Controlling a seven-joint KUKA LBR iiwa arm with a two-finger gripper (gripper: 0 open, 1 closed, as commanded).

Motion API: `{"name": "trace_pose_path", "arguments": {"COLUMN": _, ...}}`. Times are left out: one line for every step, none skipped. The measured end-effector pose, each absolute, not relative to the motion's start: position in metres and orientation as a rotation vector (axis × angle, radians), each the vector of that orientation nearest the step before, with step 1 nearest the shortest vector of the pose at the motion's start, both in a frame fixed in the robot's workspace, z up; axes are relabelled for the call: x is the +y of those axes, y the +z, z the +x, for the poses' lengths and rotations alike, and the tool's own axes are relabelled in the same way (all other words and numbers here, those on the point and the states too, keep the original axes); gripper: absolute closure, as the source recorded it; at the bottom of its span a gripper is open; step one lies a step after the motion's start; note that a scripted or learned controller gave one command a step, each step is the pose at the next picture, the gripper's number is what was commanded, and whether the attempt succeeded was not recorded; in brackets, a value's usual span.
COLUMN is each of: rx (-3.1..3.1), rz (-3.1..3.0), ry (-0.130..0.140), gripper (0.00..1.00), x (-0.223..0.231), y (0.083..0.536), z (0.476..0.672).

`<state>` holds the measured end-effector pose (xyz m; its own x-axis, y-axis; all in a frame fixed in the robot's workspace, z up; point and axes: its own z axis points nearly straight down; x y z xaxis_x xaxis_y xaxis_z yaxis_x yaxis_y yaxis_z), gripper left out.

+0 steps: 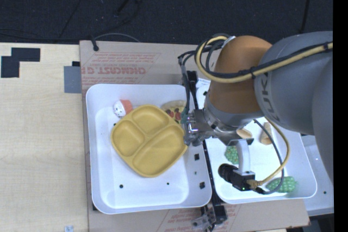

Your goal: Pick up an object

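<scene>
A yellow divided plate (148, 140) lies tilted in the left bin (109, 187). Behind its upper left edge sit a small white piece (118, 110) and an orange piece (126, 105). A pale item with red and green marks (174, 110) pokes out behind the plate's upper right edge. My gripper (191, 132) hangs over the divide between the bins, right at the plate's right rim. The arm's orange band and grey wrist hide much of the right bin (304, 171).
In the right bin lie a green knobbly thing (287, 185), another green piece (231, 155) and tan pieces (265, 136) near the arm. Cardboard (125, 65) lies under the bins. The wooden bench top (38, 138) spreads to the left.
</scene>
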<state>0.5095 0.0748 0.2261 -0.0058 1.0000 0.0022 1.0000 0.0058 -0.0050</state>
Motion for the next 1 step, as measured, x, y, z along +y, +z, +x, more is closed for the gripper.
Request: {"name": "trace_pose_path", "arguments": {"rx": -2.220, "rz": -2.217, "ry": 0.007, "gripper": 0.00, "x": 0.0721, "y": 0.2254, "z": 0.5096}}
